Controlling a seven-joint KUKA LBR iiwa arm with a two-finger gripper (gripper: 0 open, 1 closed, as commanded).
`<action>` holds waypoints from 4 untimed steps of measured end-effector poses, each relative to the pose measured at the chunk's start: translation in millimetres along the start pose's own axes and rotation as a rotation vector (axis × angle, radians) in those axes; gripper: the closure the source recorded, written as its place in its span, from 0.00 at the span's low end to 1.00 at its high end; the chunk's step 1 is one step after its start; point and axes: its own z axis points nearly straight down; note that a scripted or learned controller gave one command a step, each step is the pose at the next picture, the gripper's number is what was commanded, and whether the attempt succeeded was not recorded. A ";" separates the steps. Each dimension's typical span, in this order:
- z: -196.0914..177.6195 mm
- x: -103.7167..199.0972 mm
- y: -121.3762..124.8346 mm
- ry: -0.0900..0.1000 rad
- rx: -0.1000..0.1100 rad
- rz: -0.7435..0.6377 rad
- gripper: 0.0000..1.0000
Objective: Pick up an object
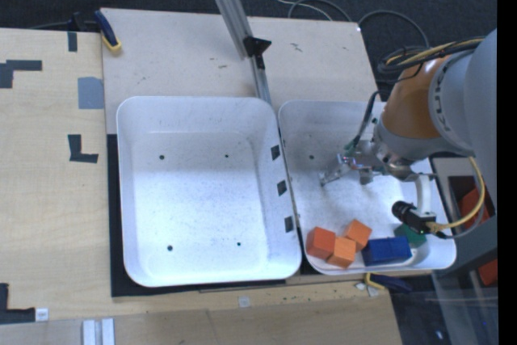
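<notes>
My gripper [334, 170] hangs low over the middle of the right bin [307, 129], its fingers spread open with only bare bin floor between them. The objects lie apart from it, at the bin's near edge. Three orange blocks sit there together: one [321, 241], a second [358, 233] and a third [343, 252]. A blue block [386, 250] lies just right of them. Beside it a small green object [415, 237] is partly hidden by a black part of the arm [406, 213].
The left bin [129, 174] stands beside the right one, sharing a raised divider [283, 182]. A metal rail [230, 0] slants down to the bins' far edge. The grey and orange arm [428, 105] covers the right bin's right side. Cables [323, 8] lie behind.
</notes>
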 end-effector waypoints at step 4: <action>-213.1 18.9 4.9 -0.003 -0.013 -0.003 0.00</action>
